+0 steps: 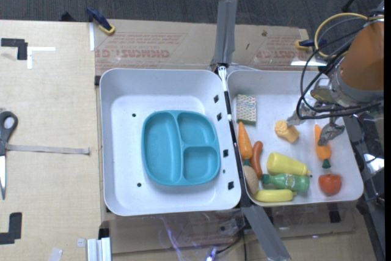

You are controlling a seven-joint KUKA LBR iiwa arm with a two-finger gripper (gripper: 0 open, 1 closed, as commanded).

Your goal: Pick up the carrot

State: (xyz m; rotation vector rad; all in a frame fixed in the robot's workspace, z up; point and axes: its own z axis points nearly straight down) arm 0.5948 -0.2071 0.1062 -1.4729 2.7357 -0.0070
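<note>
A small orange carrot [322, 145] with a green stem end lies near the right wall of the right bin [269, 87]. My gripper [312, 127] hangs low over that bin, open. One fingertip is beside a yellow corn piece [286, 131]; the other sits at the carrot's upper end. Nothing is held between the fingers. A second, longer orange carrot-like vegetable [244, 139] lies along the bin's left wall.
The right bin also holds a red chili [257, 156], a yellow bottle [285, 163], a green item [286, 181], a banana [274, 195], a tomato [330, 184], a potato [250, 179] and a speckled box [247, 108]. The left bin [116, 131] holds a blue divided plate [181, 147].
</note>
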